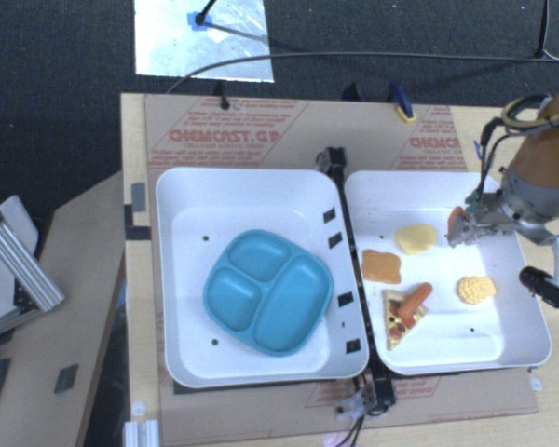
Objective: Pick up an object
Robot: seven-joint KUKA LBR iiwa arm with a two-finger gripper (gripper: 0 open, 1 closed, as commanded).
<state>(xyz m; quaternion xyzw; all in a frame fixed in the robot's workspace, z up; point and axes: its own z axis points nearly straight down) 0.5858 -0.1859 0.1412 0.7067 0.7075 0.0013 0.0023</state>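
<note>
Pizza slice (394, 322) below-left of pincer (459, 223)

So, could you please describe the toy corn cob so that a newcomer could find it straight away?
Look at the right-hand white bin, the one holding the toy food. The corn cob lies near its right side, below the gripper. It is the only bumpy, bright yellow piece; the pale yellow piece up and to its left is smooth.

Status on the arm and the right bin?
Hand low over right white bin, nothing seen in its grip. Nearest: pale yellow toy piece, just to its left. Also loose: orange toast slice, yellow corn cob.
</note>
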